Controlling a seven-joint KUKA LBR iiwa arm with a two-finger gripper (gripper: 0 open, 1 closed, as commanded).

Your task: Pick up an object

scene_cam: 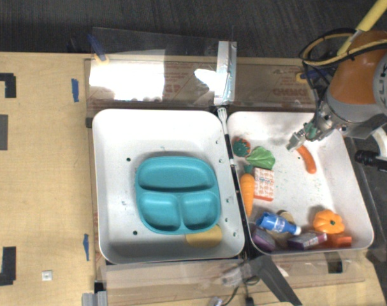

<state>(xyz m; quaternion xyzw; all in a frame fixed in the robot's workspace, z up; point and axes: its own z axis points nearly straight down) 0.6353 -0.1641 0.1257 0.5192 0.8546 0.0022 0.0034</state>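
- Camera view: the grey arm with the orange band (359, 75) is reaching in from the right and over the far part of the right bin (356, 190).
- The gripper (306, 136) is hanging above the bin floor near its far wall; its fingers are too small and blurred to judge, so how far apart they are standing cannot be told, and nothing is showing between them.
- An orange-red sausage-shaped toy (307, 159) is lying on the bin floor just beside and below the gripper tip; whether the two are touching cannot be told.
- Along the right bin's left wall, a teal-and-red toy (241, 147), a green leaf piece (261, 157), a toy carrot (247, 193) and a small printed carton (264, 185) are lying close together.
- Along the near wall, a blue bottle (277, 224), a small orange pumpkin (327, 222) and a dark tube (308, 240) are resting.
- The left bin (110, 171) is holding a teal divided plate (177, 193), with a tan sponge-like block (203, 236) touching its near edge.
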